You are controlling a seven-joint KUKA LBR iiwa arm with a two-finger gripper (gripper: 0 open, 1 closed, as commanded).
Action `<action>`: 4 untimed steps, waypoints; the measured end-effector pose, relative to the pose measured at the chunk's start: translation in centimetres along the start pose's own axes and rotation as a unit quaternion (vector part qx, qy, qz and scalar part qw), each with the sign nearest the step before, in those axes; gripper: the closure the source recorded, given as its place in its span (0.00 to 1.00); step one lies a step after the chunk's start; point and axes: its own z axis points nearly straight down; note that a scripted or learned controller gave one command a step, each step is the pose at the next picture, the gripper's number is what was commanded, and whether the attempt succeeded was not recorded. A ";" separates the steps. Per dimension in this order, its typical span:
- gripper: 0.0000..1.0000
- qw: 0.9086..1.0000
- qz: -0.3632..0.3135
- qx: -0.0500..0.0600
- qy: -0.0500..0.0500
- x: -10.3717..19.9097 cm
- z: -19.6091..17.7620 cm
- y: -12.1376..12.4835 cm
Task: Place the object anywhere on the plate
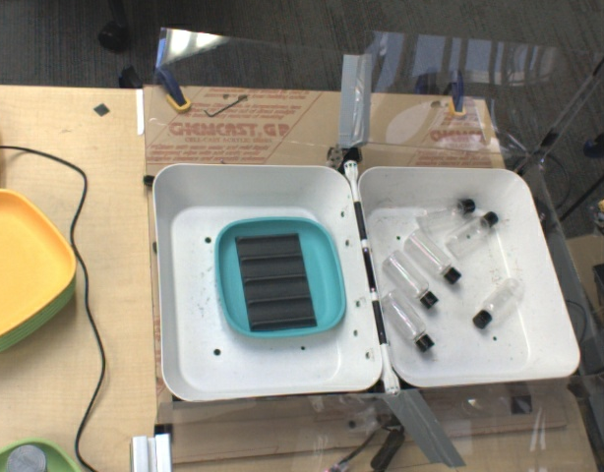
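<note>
1. The objects to move are clear vials with black caps, lying loose on their sides in the right bin. None is on the plate yet.
2. Two lie toward 12 o'clock of that bin. Three lie side by side near its middle and toward 8 o'clock, close enough that they may be touching. One vial lies apart at about 4 o'clock.
3. The lone vial looks the best pick. A grasp across its body, crosswise to its length, should keep it from rolling, and its neighbours are well clear.
4. The vials are see-through and round, so a grip could easily slip. Squeezing near the middle rather than near the cap seems safer.
5. The teal plate sits mid-floor in the left bin, at 9 o'clock from the vials, with a dark ribbed block covering its centre.
6. The raised walls where the bins meet lie across the carry, so the vial must be lifted over them.
7. Beyond the bins: stacked yellow dishes and a black cable at 9 o'clock, and printed cardboard at 12 o'clock.
</note>
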 end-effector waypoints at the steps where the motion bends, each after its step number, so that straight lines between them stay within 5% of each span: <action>1: 0.00 1.000 -0.015 0.000 0.000 3.1 -10.8 0.6; 2: 0.00 1.000 0.003 0.001 -0.001 0.7 3.2 -3.6; 3: 0.00 1.000 -0.018 0.000 0.000 2.7 -10.8 0.5; 4: 0.00 1.000 0.002 0.001 -0.001 3.3 5.0 -4.4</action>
